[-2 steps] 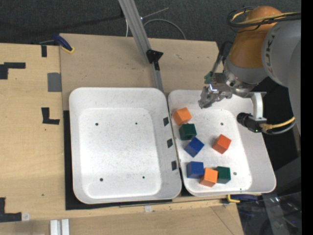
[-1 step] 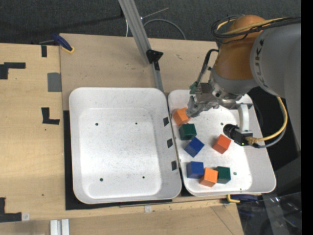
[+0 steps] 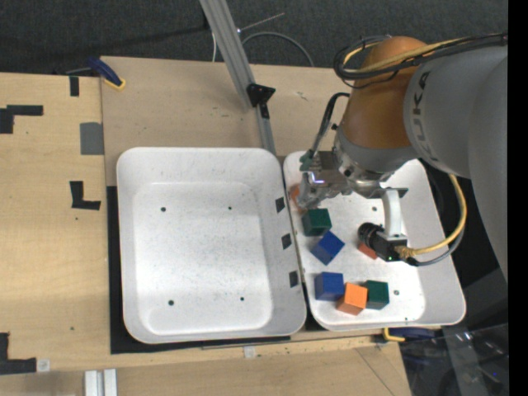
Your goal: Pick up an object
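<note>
Arm over the right bin (image 3: pixel 437 304), gripper (image 3: pixel 312 190) low at its near-left corner.

Part of the maker's lettering shows on the grey arm (image 3: pixel 462 97), too cut off to read whole; whether the fingers stand wide or narrow cannot be told; a green block (image 3: pixel 316 220) lies just below the gripper, a blue block (image 3: pixel 327 247) beside it; another blue block (image 3: pixel 329 285), an orange block (image 3: pixel 354 297) and a dark green block (image 3: pixel 377 293) cluster nearer the front; the left bin (image 3: pixel 136 221) sits alongside on a tan wooden bench (image 3: pixel 49 246).

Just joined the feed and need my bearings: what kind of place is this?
Likely a robotics lab bench for grasping trials: two white bins, small coloured blocks in the right one, and tape marks on the plywood top.
</note>
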Robot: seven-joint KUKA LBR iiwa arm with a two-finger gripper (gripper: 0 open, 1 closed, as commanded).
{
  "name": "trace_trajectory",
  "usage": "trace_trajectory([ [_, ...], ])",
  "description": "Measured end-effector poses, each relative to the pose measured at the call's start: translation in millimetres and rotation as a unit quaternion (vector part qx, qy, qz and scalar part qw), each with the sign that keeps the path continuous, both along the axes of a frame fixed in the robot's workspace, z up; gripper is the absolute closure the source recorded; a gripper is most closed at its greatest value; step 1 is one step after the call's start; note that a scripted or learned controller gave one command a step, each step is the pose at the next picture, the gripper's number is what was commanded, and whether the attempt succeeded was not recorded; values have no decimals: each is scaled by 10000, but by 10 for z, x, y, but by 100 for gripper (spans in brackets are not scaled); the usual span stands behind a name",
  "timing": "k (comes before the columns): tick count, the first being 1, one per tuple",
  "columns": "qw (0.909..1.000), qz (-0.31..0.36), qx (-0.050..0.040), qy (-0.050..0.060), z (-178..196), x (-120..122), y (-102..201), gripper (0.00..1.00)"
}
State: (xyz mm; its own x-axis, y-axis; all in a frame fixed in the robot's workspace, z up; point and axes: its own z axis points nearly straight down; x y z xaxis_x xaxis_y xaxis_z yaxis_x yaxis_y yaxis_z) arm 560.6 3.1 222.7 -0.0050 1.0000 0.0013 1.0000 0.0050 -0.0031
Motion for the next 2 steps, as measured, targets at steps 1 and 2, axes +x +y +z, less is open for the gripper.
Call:
trace_trajectory([
  [1,10000,13,3,-3,86,-166,486,100],
  [2,10000,12,1,3,181,-492,923,100],
])
